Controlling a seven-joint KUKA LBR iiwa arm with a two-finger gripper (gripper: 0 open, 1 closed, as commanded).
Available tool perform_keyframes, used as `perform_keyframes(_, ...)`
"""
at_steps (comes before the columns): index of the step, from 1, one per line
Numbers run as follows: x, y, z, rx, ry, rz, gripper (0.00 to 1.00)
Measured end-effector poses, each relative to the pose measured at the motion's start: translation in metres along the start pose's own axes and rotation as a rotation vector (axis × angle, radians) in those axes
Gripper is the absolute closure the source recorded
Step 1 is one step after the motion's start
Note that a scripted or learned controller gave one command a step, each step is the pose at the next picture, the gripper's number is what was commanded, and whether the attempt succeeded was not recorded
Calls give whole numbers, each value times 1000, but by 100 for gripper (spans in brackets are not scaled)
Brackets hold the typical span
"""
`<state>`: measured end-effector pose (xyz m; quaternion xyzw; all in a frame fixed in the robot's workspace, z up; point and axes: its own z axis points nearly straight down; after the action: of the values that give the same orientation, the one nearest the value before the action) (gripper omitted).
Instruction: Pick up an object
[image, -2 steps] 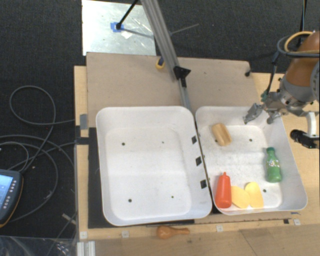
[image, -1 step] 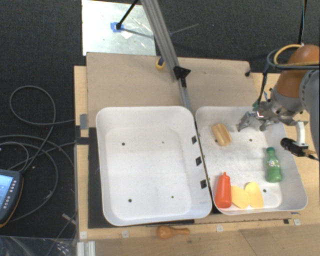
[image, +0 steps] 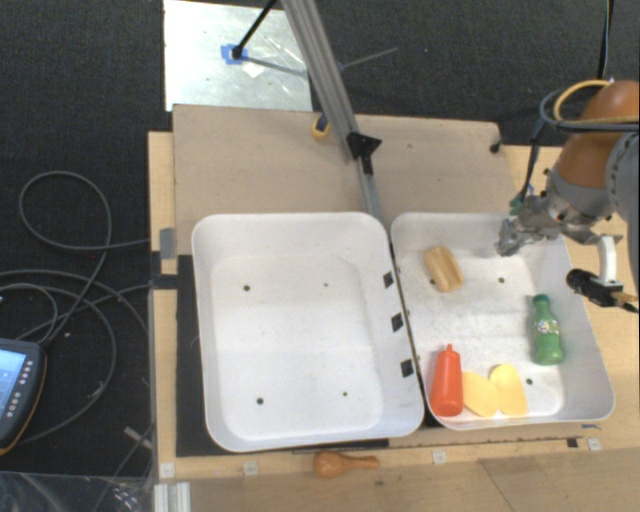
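- Camera view showed 2 shallow white bins set side by side on the table (image: 270, 160): the left bin (image: 215, 240) and the right bin (image: 590, 390).
- The end effector (image: 512, 240) was seen over the far edge of the right bin, near its back wall, with the grey arm and its orange band reaching in from the right.
- Whether the end effector was spread or closed could not be told; nothing was seen gripped in it.
- A tan bread-like piece (image: 442, 268) lay in the far part of the right bin, left of the end effector and apart from it.
- A green bottle (image: 546, 329) lay toward the right wall of that bin.
- A red bottle (image: 446, 381) lay at the near left corner, touching 2 yellow pieces (image: 495, 391) beside it.
- An orange-brown object (image: 340, 462) lay on the table in front of the bins.
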<state>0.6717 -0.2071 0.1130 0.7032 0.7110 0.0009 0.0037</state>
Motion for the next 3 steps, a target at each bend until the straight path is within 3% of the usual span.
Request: perform_keyframes(3, 10, -3, -134, 0, 2, 5, 100)
